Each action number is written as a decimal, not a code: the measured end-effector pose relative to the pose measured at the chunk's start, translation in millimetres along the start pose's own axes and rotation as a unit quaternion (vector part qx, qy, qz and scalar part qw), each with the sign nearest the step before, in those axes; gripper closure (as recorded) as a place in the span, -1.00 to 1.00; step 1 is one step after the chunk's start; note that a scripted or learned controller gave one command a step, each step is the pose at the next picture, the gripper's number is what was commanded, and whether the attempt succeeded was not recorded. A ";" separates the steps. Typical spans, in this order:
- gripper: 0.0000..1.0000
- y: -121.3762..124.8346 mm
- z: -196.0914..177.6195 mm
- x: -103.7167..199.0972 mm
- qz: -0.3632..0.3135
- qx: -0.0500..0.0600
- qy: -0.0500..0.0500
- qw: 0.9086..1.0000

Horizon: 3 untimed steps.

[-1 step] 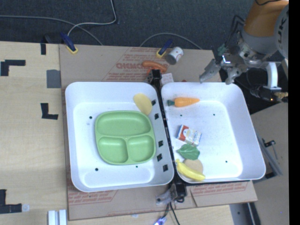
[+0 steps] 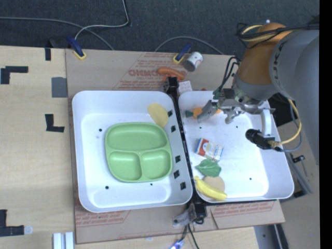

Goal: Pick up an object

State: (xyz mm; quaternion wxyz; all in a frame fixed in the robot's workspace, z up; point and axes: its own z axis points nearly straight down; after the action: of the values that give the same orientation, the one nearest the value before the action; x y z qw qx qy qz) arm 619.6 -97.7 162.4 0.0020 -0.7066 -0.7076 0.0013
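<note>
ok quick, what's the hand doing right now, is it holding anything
Hand: low over the right bin, near its far left corner. Open or closed cannot be told, and nothing can be seen held in it.

A small orange object [image 2: 198, 111] lies in the right white bin [image 2: 270, 185], just left of the two-finger gripper [image 2: 220, 110]. A white-and-red printed packet [image 2: 209, 149] lies flat below the gripper. Further below sit a green leaf-shaped toy [image 2: 209, 167], a tan rounded piece [image 2: 215, 183], and a yellow banana [image 2: 210, 191] at the bin's near edge.
</note>
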 end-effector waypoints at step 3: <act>1.00 -40.8 66.3 2.2 0.001 -0.005 -0.002 1.000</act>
State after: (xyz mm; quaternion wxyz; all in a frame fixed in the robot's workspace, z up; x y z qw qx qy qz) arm 578.5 -95.5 96.3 -0.0030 -0.7070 -0.7072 -0.0010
